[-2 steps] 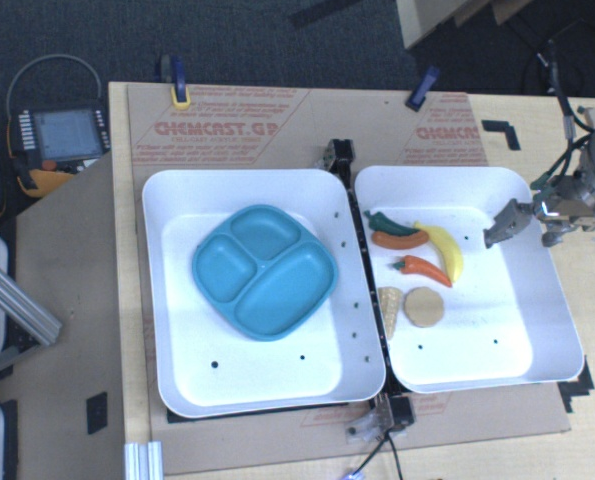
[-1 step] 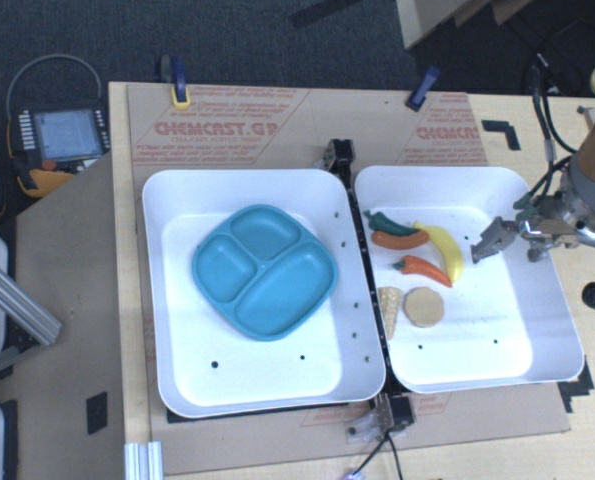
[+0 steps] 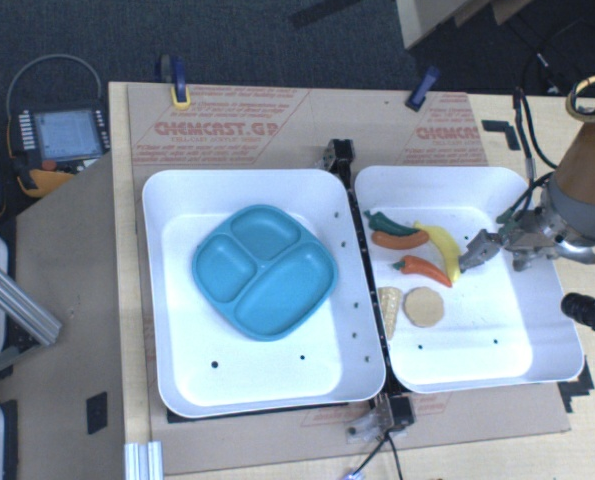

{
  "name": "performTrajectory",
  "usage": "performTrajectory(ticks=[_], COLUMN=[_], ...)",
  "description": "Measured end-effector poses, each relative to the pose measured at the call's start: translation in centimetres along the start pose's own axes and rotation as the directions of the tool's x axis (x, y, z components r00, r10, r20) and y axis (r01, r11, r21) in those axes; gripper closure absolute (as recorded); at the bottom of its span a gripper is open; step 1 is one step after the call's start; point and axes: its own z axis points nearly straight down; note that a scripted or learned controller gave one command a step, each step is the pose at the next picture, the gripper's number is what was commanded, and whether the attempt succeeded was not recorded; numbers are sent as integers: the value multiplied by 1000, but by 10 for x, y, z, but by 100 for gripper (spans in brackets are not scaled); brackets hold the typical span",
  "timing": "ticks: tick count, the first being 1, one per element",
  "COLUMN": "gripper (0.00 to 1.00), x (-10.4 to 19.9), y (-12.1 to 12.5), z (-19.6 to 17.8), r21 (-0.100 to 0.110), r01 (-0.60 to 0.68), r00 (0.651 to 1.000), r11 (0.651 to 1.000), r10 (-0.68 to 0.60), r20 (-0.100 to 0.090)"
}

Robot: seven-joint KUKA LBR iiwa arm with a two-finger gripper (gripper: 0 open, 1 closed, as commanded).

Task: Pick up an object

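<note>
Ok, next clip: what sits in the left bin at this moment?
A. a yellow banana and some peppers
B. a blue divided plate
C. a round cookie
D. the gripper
B: the blue divided plate lies alone in the left bin, while the banana, the peppers and the round cookie lie in the right bin, where the gripper also is.

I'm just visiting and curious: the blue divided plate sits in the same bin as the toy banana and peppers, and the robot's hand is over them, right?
Not quite. The camera view shows the blue divided plate in the left bin; the banana, peppers and gripper are in the right bin.
</note>
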Motion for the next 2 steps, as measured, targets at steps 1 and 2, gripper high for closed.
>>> performTrajectory(ticks=[1, 2], gripper=[0, 100], x=[-5, -5], y=[-10, -7], z=[57, 43], r21=[4, -5], r01=[-1, -1], r00=[1000, 1000], r11=[1000, 1000], r10=[1, 1], r20=[-2, 2])
